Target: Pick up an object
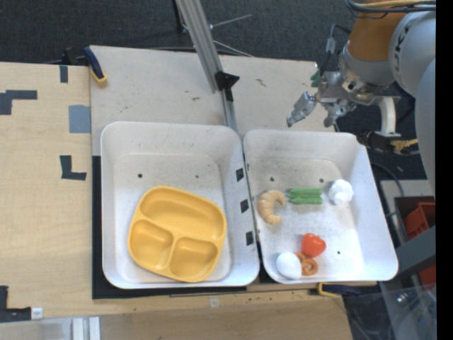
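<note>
Gripper (pixel 316 112) hangs above the far rim of the right bin (pixel 368 163), at about 12 o'clock from the bin's contents, fingers splayed apart and nothing between them. Step in hand, by my read: approach, no object picked yet. To do it well, swing the arm toward 6 o'clock over the bin floor, centre over one item, drop straight down and close across its narrow width. Green bean pod (pixel 306 196) looks like the easiest target: slim, lying flat, with bare floor on its 12 and 6 o'clock sides. Risk: croissant (pixel 271 206) sits just beside it at 9 o'clock, white ball (pixel 340 191) just beside it at 3 o'clock, so fingers should straddle the pod's short axis.

Other candidates cluster at 6 o'clock in the bin: red pepper-like piece (pixel 313 244), white egg-shaped object (pixel 288 264) by the near wall, small orange-brown piece (pixel 308 265) touching both. Tight cluster, poorer pick.

Left bin (pixel 113 190) carries a yellow divided tray (pixel 177 233), flat and wide, hard to pinch.
</note>
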Available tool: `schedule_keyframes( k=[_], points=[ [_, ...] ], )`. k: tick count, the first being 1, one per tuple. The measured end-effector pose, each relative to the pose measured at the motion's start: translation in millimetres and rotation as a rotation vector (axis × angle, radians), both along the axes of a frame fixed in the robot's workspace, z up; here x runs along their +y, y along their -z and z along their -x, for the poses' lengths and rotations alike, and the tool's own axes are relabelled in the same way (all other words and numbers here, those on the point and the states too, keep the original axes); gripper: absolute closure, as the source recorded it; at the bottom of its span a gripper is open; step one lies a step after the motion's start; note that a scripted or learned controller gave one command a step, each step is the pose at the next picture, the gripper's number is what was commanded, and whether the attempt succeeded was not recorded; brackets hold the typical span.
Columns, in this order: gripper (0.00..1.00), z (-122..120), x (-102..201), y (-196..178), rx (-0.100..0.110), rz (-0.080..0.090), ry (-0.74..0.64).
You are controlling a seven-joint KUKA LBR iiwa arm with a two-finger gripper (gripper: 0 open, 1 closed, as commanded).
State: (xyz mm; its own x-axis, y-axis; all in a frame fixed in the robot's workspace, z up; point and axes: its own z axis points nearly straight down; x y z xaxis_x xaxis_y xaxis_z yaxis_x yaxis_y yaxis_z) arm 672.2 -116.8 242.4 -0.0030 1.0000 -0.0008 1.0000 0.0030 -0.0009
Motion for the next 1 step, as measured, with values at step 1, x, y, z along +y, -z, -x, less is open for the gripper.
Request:
schedule_keyframes(
  k=[1],
  points=[
    [0.00, 0.0, -0.2, 0.0, 0.000, 0.001, 0.000]
  ],
)
